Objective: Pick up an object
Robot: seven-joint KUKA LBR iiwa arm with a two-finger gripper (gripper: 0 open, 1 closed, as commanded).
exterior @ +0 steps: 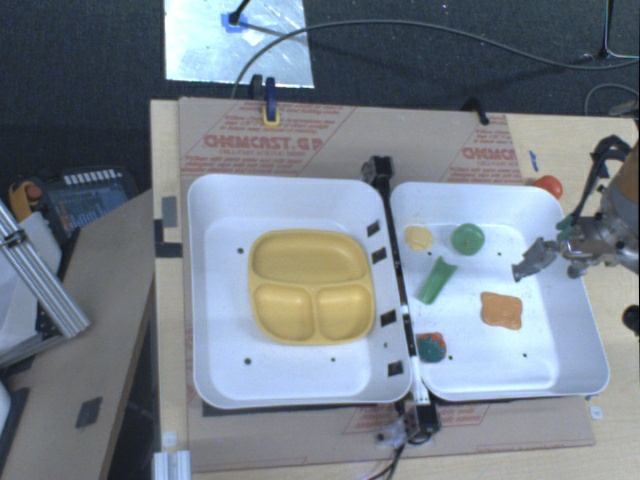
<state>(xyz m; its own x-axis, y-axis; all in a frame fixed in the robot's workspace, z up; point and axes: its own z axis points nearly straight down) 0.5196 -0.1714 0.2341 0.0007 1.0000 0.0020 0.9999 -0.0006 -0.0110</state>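
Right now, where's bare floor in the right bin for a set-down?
Right bin: the front strip, below the orange piece and right of the teal-and-red piece, is bare. The left half is crowded: yellow piece, green round piece, green stick. The gripper hangs over the right side.

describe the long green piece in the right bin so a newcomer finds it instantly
Start at the right shallow white bin, then look left of its middle. The flat, elongated green plastic strip lies tilted there, just below the round green plastic ball. It is the one long, narrow item; its neighbours are round or blobby.
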